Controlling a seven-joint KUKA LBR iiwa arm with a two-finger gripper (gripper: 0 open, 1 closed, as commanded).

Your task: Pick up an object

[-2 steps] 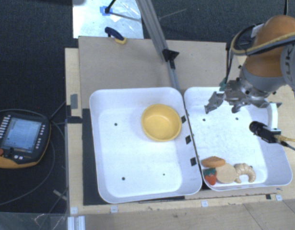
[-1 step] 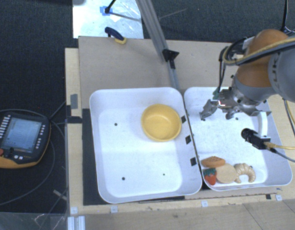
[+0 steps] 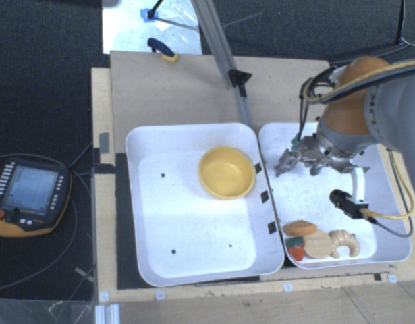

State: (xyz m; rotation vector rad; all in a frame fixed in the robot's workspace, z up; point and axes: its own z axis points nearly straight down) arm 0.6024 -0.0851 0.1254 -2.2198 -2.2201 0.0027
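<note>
Hand point(image 3: 299, 162) over the right bin point(image 3: 389, 252); its grip state too blurred to tell.

We see a tan bench point(image 3: 173, 86) carrying two shallow white bins: the left bin point(image 3: 194, 248) lies just beside the right bin point(image 3: 396, 252), their inner rims touching, with bare board behind the left bin.

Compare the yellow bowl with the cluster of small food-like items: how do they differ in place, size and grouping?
The yellow bowl sits alone in the left bin, near its upper right part; the small items lie bunched together in the right bin, at its near edge. The bowl is one large round piece, plainly bigger than any single item. The bowl is plain yellow; the items are tan, orange and red. Both are apart from the gripper.
</note>
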